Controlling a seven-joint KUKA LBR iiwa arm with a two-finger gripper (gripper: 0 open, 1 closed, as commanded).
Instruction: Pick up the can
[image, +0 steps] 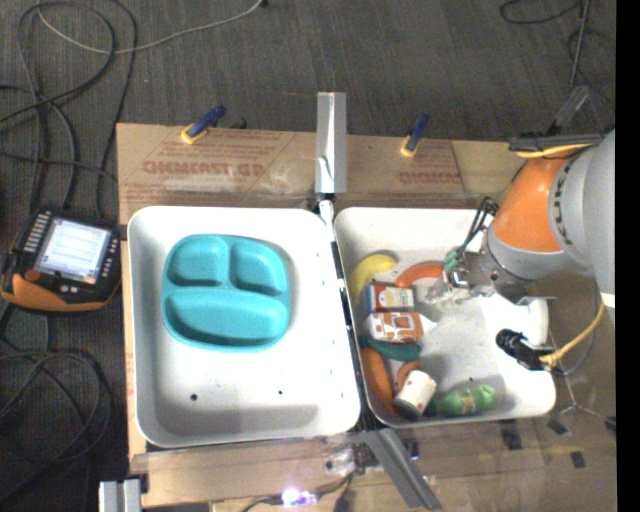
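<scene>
Arm reaches in from the right, orange band over the right bin (545, 400); gripper (456, 272) sits low over that bin's upper middle, near an orange-red object (425, 270) and just right of a banana (370, 268). You cannot tell from this angle whether the gripper is wide or closed, as its tip is small and dark against clutter. Nothing visibly held. The likeliest can (393, 326) lies left of centre in the right bin, a short piece with a brown-and-white label, directly below a similar labelled container (391, 297) and touching it or very nearly so. Treat the identification as a judgement; either of the pair could be the target. A green piece (402, 351) lies tucked under the can's lower edge, a carrot (374, 372) below that, then a white cylinder (415, 392) and a green vegetable (466, 400) along the bottom wall. The left bin (140, 300) holds a teal divided tray (228, 291), not relevant to you. Step in hand, as judged: approach, with the grasp not yet made; the gripper is beside the can rather than over it, up and to the right. The next move calls for a shift left and toward the bin's lower half, then a descent square on the can. Expect crowding, since neighbours press in on at least two sides, so a clean closure needs a line that misses the container above.
</scene>
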